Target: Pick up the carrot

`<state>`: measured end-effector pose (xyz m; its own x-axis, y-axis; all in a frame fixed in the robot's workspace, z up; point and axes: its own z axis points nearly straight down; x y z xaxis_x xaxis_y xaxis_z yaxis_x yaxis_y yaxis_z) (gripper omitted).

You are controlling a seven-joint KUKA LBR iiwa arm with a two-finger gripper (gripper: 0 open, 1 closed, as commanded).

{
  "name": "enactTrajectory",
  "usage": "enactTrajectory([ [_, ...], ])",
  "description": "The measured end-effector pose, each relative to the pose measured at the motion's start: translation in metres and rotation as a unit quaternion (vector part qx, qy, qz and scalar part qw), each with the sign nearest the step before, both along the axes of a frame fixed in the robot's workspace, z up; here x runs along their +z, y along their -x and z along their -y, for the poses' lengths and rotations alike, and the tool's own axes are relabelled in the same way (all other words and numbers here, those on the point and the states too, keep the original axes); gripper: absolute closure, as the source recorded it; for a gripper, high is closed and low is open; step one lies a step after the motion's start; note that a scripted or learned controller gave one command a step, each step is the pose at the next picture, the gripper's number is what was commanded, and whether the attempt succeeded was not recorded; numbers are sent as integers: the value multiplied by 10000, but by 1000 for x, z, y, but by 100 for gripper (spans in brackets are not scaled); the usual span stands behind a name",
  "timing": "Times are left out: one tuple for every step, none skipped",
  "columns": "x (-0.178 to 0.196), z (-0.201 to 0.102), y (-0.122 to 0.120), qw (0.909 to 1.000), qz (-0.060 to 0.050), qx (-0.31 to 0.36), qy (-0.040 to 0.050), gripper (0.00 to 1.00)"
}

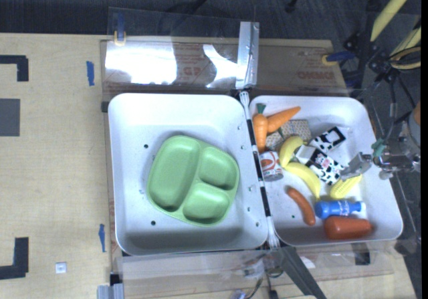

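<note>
Camera view is showing the orange tapered carrot (280, 117) lying at the far-left corner of the right white bin (382, 157), its long axis slanting along the far edge, while the metal two-finger gripper (361, 162), whose state I cannot tell, is hovering near the right edge.
</note>
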<state>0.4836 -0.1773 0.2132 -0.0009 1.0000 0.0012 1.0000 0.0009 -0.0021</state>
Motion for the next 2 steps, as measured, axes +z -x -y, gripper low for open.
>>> enactTrajectory([
  [-36, -1, -60, 9997, 23, 237, 12, 0],
  [-40, -30, -85, 9999, 25, 98, 12, 0],
])
